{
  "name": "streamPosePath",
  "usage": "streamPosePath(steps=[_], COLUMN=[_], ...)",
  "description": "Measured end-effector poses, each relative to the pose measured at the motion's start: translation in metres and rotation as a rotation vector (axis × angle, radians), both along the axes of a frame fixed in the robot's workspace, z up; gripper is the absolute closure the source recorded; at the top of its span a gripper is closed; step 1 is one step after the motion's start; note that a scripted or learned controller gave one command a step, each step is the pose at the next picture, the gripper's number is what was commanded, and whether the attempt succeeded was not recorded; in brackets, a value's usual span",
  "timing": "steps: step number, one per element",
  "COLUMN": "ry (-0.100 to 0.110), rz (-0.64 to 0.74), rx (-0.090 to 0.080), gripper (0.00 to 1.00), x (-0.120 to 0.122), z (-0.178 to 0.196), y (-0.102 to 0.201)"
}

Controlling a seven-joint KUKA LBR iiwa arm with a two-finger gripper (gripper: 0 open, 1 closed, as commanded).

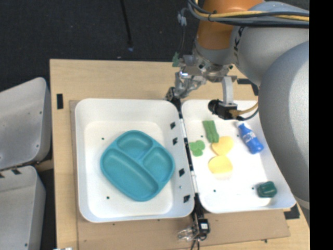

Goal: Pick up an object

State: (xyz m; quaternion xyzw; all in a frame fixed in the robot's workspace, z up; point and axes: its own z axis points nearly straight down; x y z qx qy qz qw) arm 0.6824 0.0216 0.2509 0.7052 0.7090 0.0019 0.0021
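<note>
- Wooden bench (62, 82) bears both bins.
- Your left bin (83, 202) holds a teal divided tray (136, 164).
- Your right bin (283, 199) holds yellow pieces (220, 164), a blue bottle (250, 138) and green items (210, 131).
- You can't tell the gripper's (179, 90) state.

Grey arm (281, 61) from the right, orange-banded wrist (221, 14) angled down.

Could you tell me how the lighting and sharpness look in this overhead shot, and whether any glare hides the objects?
In the camera view, lighting is even and bright over both bins; the white right bin is near blown out but the blue bottle and yellow pieces stay readable. The teal divided tray casts only a soft shadow. The tool looks slightly soft; the background floor is dark.
</note>
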Motion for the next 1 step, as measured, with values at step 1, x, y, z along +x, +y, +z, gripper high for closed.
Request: streamPosePath(steps=[1], ry=[0.006], rz=[0.001], rx=[0.002], gripper=[1.0], x=[-0.0177], z=[0.0031], y=[0.0491])
